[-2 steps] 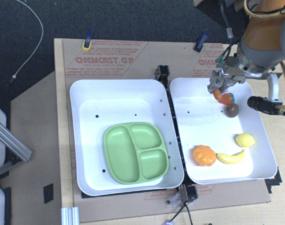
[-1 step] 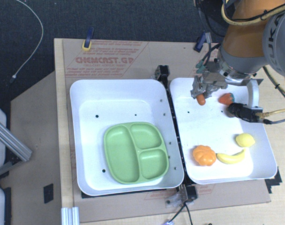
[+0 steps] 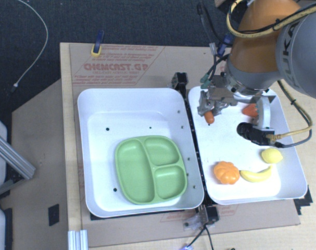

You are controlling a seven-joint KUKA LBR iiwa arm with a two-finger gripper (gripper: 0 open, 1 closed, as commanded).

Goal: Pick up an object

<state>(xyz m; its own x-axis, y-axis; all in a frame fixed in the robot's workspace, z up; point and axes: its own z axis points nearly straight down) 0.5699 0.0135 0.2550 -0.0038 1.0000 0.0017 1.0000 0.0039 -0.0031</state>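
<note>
Camera view — cardboard-topped bench (image 3: 121, 61) on dark carpet (image 3: 95, 9); end effector (image 3: 209, 113) pinching a small orange carrot (image 3: 209, 118).

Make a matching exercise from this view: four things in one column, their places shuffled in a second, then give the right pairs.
Things:
1. green divided plate
2. banana
3. small orange piece
4. orange pumpkin

Places:
A. right bin, directly under the hand
B. left bin
C. right bin, near front edge, beside the lemon
D. right bin, just left of the banana

Pairs: 1-B, 2-C, 3-A, 4-D
</note>
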